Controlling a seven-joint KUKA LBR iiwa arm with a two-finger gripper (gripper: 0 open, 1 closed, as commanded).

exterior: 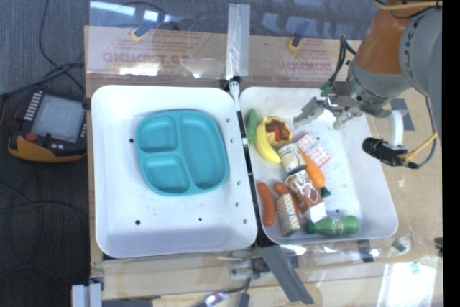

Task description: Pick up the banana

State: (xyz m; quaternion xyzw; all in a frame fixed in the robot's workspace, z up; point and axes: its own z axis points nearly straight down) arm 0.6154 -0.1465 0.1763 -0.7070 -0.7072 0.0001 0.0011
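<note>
The gripper (320, 110) hung over the upper part of the right bin (374, 187), its two fingers spread wide with nothing between them. The banana (264, 146) lay near it toward the bin's left wall, beside a green vegetable (252, 120). A teal divided plate (180, 151) sat in the left bin (115, 176).

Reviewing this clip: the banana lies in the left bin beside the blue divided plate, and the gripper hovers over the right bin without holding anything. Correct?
Not quite. The camera view shows the banana in the right bin, near its left wall among the other food items, not in the left bin. The blue divided plate lies in the left bin. The rest stands: the gripper hovers over the right bin, holding nothing.
</note>
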